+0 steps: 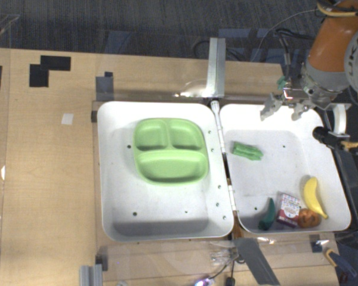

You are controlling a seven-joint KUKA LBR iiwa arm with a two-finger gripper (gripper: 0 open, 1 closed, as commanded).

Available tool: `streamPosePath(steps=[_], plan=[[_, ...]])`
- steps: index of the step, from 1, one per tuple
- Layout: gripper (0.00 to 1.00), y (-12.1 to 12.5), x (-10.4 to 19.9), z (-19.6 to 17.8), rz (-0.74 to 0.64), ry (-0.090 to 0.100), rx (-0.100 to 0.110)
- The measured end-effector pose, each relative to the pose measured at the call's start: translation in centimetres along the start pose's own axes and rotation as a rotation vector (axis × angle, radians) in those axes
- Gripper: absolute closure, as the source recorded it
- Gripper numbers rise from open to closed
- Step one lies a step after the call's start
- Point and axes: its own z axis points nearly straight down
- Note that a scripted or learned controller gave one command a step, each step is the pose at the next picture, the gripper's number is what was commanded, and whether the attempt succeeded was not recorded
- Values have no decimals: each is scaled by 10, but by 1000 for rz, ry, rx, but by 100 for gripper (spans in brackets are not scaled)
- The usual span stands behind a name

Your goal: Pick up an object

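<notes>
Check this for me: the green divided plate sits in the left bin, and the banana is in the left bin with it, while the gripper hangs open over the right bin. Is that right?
Not quite. The banana lies in the right bin, near its front right corner, not beside the green divided plate in the left bin. The camera view shows this. The rest holds: the gripper hangs open over the right bin's far edge.

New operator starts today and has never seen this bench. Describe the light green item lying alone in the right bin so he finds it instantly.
Start at the right bin. In its upper left part lies a light green item, with bare white floor all around it. The banana and the other items crowd the bin's lower right corner.
</notes>
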Motion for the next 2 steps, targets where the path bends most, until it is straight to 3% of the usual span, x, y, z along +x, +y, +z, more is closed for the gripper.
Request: streamPosePath(steps=[1,2], plan=[[0,4,39,87,-84,0,1],[0,4,39,86,-84,0,1]])
